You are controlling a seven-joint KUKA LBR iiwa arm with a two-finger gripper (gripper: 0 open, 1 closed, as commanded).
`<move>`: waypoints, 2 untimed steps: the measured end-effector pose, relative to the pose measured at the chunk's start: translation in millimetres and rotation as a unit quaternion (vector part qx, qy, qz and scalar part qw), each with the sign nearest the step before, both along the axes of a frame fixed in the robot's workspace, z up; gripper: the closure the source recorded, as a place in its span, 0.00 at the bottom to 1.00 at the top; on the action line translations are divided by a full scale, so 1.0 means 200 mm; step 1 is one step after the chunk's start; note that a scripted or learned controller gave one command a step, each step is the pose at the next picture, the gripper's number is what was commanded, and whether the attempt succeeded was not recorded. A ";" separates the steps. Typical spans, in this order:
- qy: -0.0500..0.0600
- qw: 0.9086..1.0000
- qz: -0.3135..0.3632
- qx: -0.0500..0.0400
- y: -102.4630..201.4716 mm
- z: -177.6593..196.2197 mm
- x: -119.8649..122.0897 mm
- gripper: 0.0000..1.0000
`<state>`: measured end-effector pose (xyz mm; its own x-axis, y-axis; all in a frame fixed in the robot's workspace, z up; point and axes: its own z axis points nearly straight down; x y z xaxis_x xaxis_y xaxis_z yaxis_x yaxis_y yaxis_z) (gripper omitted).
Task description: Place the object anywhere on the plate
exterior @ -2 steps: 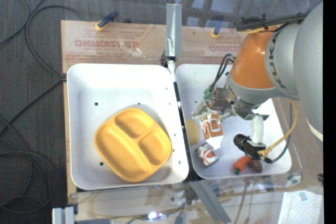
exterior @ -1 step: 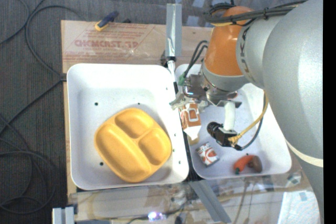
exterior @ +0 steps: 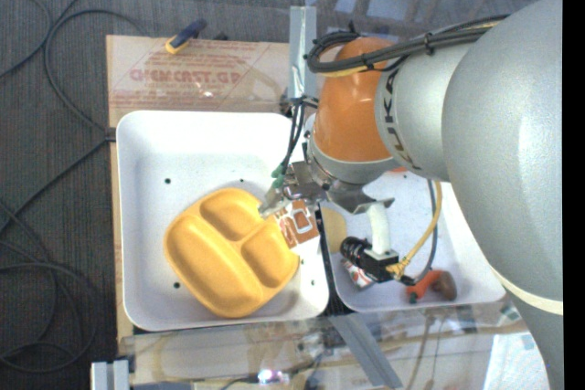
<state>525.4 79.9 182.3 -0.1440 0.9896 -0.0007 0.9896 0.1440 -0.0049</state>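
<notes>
Pincer (exterior: 291,213) hangs over yellow plate's (exterior: 228,253) right edge.

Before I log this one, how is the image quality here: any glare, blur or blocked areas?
Camera view: even, soft lighting with faint shadows; the yellow plate is sharp with a mild sheen; the arm looms large and close, slightly soft, covering most of the right bin; the gripper sits at the plate's edge, too small and cluttered to read clearly.

A yellow three-compartment plastic plate (exterior: 231,253) lies flat in the left bin; a small brown-orange object (exterior: 298,225) sits at its right edge.
</notes>
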 end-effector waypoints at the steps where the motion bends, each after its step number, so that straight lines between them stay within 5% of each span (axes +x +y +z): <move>1: 0.000 1.000 0.000 0.000 0.00 0.00 0.00 0.00; 2: 0.000 0.998 -0.058 -0.001 -0.23 0.00 -0.21 0.00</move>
